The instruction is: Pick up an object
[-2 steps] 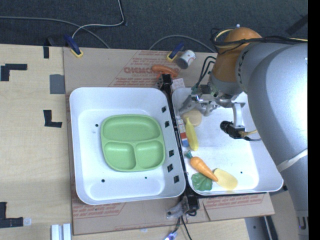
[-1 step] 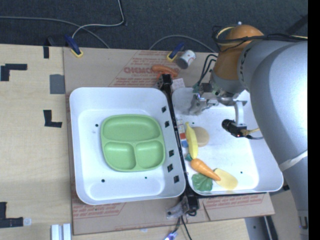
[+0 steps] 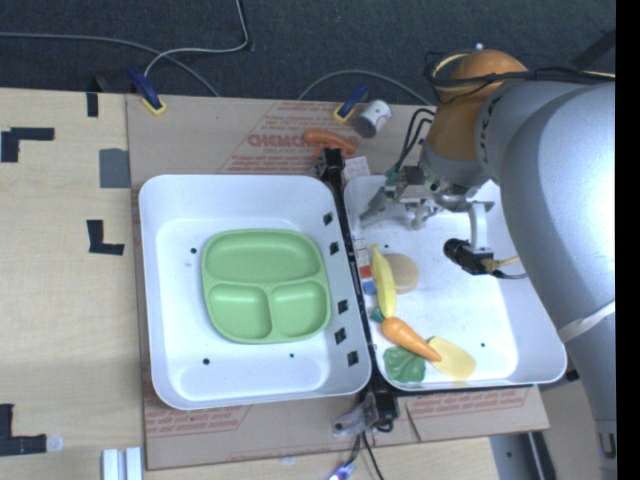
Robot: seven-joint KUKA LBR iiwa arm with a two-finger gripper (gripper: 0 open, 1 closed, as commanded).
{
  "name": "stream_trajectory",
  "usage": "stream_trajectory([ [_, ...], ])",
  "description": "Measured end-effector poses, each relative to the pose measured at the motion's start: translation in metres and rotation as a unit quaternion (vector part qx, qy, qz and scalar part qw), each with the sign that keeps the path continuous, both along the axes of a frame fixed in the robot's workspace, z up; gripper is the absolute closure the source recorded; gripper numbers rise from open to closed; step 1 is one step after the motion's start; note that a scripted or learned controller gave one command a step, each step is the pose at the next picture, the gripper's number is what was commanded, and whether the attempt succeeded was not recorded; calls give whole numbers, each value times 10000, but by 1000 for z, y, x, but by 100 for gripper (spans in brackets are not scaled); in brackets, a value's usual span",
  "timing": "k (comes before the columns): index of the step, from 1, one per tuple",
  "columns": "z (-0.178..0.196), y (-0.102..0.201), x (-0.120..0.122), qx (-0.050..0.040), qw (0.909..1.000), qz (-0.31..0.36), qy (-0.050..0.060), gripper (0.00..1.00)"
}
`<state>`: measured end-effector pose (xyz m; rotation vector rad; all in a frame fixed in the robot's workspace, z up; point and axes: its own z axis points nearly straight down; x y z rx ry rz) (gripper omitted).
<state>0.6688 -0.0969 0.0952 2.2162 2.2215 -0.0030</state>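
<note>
Nearest, bunched by the right bin's [image 3: 540, 373] inner wall: ruffled green leaf [image 3: 404, 365], glossy tapered carrot [image 3: 410, 338] touching it, flat pale-yellow wedge [image 3: 453, 358] just beside. Further up, slim yellow banana-like piece [image 3: 384, 280] against a smooth tan disc [image 3: 402, 271]. Best bet, probably the carrot: narrow, firm-looking; close across its width, clear of the wall. Far end: gripper [image 3: 410, 206] over bare bin floor, well apart from all; opening impossible to tell.

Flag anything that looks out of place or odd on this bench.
One thing: a hot dog lies on the cardboard behind the bins, outside both, while the other food, a banana, a carrot and the rest, is crowded against the right bin's left wall. The green tray sits flat in the left bin.
</note>
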Motion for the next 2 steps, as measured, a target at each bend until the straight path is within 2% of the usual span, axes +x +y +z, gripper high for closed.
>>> stream_trajectory([
  [1, -9, -5, -41, 12, 10000, -11, -3, 0],
  [2, -9, -2, -66, 7, 10000, -6, -15, 0],
])
